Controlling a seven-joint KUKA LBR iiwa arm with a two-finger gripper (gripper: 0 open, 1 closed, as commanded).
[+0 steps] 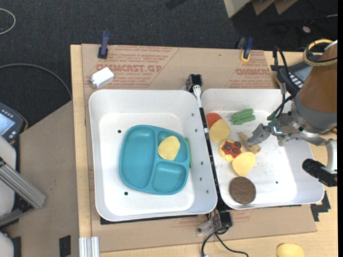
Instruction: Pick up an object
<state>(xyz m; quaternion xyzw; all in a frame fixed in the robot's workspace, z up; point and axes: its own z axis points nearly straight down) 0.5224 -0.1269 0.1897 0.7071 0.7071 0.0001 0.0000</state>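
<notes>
The right bin [278, 167] holds several toy foods: a green piece [242, 116], a red piece [213, 119] touching a yellow piece [220, 130], a red slice with yellow dots [230, 149], a yellow lump [244, 164] and a brown round disc [242, 189]. My gripper [254, 137] reaches in from the right, low over this bin, its tip just right of the dotted slice and beside a small tan piece [249, 144]. I see nothing clearly held.
The left bin [107, 143] carries a teal divided plate [144, 159] with a yellow piece [169, 148] on it. A black strip [203, 127] runs between the bins. A white block [102, 77] lies on the cardboard at the back left.
</notes>
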